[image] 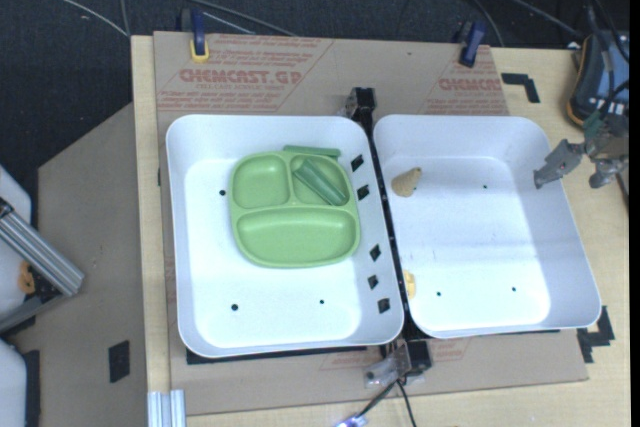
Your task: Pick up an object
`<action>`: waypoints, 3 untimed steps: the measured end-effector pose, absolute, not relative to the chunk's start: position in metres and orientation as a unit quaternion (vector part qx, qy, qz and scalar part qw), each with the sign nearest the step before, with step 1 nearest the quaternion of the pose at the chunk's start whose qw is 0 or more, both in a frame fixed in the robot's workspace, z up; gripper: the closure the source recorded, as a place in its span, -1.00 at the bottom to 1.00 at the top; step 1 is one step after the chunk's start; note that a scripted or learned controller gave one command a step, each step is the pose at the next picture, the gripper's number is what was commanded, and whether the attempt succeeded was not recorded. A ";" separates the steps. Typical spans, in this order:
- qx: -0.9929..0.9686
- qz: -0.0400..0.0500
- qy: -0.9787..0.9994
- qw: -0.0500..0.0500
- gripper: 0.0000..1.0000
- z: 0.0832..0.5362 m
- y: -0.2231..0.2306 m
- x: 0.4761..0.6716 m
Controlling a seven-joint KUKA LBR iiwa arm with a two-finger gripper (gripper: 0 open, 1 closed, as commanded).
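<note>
A small tan lump point(405, 180) lies in the right bin point(500, 305), near its far left corner. In the left bin point(270, 325) sits a green divided plate point(290, 233), and a darker green piece point(322, 181) rests in the plate's far right compartment. A tiny yellow bit point(409, 285) pokes up at the right bin's left wall. My gripper point(577, 173) hovers over the right bin's far right rim, open, with nothing between its fingers. It is well to the right of the tan lump.
Black clips point(372, 255) line the divider between the two bins. Blue clamps point(199, 28) hold the cardboard sheet at the bench's far edge. A metal rail point(35, 250) stands off to the left, and cables run across the dark floor behind.
</note>
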State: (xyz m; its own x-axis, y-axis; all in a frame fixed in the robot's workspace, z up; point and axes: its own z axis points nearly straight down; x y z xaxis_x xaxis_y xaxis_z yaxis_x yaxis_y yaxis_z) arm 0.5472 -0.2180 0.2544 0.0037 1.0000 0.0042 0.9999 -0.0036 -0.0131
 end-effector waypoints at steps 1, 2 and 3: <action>-0.707 0.000 -0.707 0.000 -1.00 0.261 -0.217 0.550; -0.707 0.001 -0.707 0.003 -1.00 0.201 -0.214 0.557; -0.707 0.001 -0.707 0.003 -1.00 0.159 -0.215 0.554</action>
State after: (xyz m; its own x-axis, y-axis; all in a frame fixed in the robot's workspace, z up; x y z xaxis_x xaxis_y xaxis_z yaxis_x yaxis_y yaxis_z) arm 0.5542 -0.2145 0.1586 -0.0002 1.0000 0.0030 1.0000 0.0002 -0.0059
